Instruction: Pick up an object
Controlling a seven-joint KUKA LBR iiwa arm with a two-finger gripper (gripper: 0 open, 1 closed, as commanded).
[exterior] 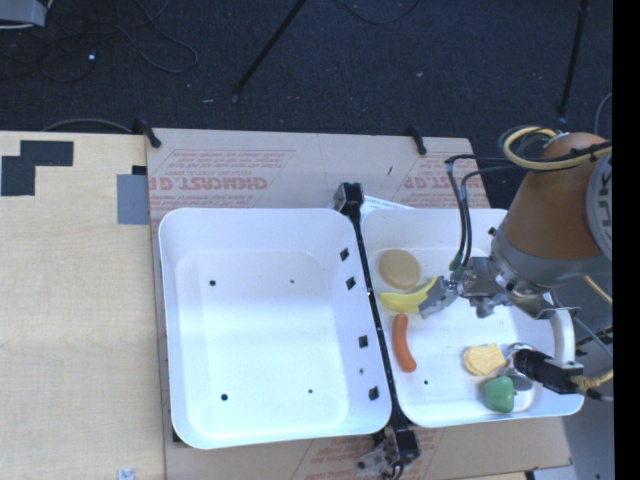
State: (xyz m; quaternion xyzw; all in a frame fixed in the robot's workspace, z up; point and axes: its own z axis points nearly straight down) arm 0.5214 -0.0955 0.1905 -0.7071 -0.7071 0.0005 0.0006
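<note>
**Banana under the gripper, not yet lifted**

Banana (405,299) lies at about 10 o'clock in the right bin (440,413), touching a tan disc (400,266) at its 12. Gripper (437,298) sits at its right tip; whether the fingers are spread or pinching I cannot tell. Carrot (403,343) lies just below. This looks like the grasp step; next, a firm close, then a lift.

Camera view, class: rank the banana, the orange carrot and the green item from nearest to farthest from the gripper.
1. Banana: right bin, at the gripper tip, just to its left in the picture.
2. Orange carrot: below the banana, beside the divider between the bins.
3. Green item: right bin's lower right corner, farthest away.
</note>
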